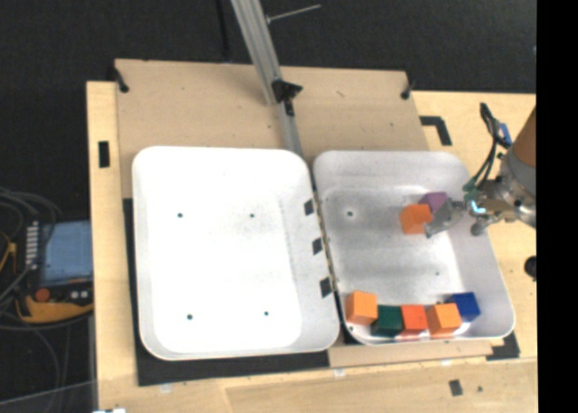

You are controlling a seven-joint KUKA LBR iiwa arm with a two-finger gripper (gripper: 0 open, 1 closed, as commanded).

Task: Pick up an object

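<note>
Lying just beside the pincer [449, 219]: orange block [415, 219].

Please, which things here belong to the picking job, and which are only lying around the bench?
For the job:
- hand, reaching into the right bin
- orange block and purple block beside the hand
- row along the bin's near edge: three orange blocks, green block, blue block

Lying about:
- left bin
- blue box with cables
- metal rail
</note>
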